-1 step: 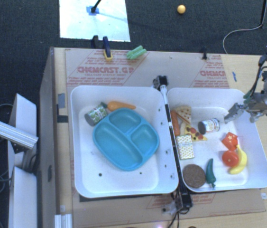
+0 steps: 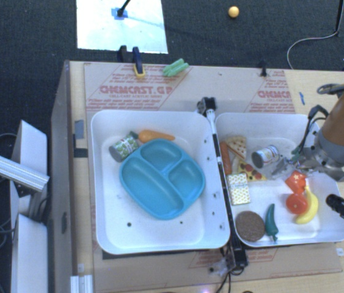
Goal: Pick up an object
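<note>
In the right bin (image 2: 281, 122), a brown cookie (image 2: 250, 225) and green pepper (image 2: 271, 220) are seen at the near edge, with a banana (image 2: 309, 207) and tomato (image 2: 296, 202) just beyond. The gripper (image 2: 294, 162) is placed farther back, beside a tin can (image 2: 265, 157); whether it is clenched or released cannot be told. A clean pick is judged to need a centred descent over one item. A blue divided plate (image 2: 161, 179) is seen in the left bin (image 2: 117, 231)
</note>
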{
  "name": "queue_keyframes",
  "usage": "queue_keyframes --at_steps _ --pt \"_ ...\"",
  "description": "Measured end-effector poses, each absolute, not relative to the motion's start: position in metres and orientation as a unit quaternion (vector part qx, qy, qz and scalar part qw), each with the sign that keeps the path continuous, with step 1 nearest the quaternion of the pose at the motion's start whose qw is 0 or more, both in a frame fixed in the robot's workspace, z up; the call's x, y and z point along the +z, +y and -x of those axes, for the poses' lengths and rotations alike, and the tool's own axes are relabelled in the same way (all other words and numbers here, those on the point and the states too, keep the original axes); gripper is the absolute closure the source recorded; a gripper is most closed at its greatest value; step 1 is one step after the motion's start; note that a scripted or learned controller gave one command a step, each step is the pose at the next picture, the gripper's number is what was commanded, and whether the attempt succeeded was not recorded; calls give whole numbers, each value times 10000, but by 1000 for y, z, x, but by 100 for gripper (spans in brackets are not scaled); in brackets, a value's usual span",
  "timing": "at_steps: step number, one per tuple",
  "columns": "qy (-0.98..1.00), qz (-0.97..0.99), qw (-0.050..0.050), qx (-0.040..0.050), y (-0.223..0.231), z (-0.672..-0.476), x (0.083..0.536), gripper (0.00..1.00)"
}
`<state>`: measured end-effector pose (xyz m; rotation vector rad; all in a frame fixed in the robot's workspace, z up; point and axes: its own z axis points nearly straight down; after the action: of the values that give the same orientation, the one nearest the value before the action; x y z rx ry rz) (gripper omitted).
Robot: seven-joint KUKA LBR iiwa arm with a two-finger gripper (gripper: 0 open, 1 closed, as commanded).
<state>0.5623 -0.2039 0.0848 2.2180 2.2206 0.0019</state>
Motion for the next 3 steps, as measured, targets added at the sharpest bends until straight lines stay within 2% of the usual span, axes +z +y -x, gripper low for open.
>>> queue_keyframes --at_steps 1,2,3 --pt "7075 -7067 6 2 -207 -516 84 0" --pt "7080 -7062 3 4 -179 -498 84 0" --pt "7081 -7061 14 14 -179 -500 95 100"
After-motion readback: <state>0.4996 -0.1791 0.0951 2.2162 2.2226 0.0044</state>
